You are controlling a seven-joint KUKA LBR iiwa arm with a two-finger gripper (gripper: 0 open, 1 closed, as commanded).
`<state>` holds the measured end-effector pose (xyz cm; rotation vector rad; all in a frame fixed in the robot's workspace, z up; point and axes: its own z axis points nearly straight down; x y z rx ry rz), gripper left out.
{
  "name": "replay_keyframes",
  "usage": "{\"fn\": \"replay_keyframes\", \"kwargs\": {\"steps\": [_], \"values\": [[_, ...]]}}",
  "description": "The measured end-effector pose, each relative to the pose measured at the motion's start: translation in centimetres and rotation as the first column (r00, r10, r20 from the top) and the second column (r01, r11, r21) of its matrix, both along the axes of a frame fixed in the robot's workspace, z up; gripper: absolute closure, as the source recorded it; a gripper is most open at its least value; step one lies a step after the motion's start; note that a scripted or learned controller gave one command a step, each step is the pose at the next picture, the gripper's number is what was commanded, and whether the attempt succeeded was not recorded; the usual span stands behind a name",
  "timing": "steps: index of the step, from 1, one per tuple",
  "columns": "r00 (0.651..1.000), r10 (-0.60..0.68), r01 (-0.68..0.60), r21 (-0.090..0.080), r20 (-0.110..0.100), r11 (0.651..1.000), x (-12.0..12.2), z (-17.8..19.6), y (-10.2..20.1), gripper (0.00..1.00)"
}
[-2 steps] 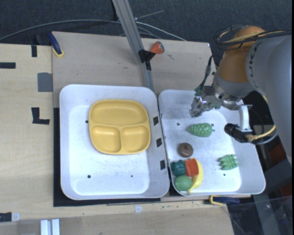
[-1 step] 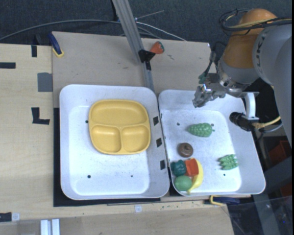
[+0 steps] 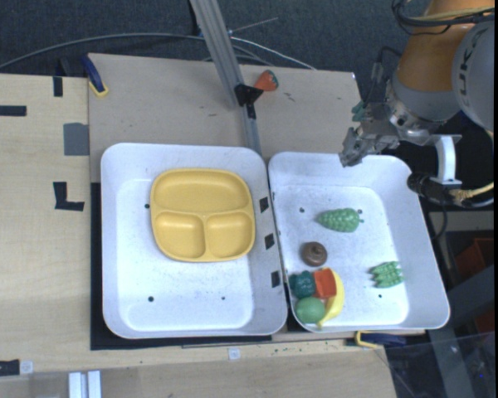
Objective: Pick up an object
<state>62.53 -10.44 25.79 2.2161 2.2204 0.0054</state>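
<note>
Camera view: I'm seeing the claw point(image 3: 354, 149) hovering over the right white bin's point(image 3: 415, 222) far rim, carrying nothing; can't tell its state. Candidates are sitting loose in that bin: bumpy green toy fruit point(image 3: 339, 220) mid-bin, clear access; small leafy green piece point(image 3: 386, 274); brown round piece point(image 3: 314, 253). Yellow divided plastic plate point(image 3: 203, 214) is occupying the left white bin point(image 3: 124, 247).

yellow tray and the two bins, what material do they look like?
Yellow tray: likely moulded plastic, matte to satin; uniform colour, rounded edges, three pressed compartments, soft highlights.

Left bin and right bin: probably thin formed plastic, white and slightly glossy, with rounded corners and sloped walls. Dark speckles look like scuffs or dirt. Metal can't be ruled out from this view.
</note>
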Motion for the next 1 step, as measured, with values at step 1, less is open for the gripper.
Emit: {"fn": "replay_keyframes", "kwargs": {"steps": [1], "values": [[1.0, 0.004, -0.004, 0.001, -0.008, 1.0, 0.84, -1.39, 4.98, 1.0]]}}
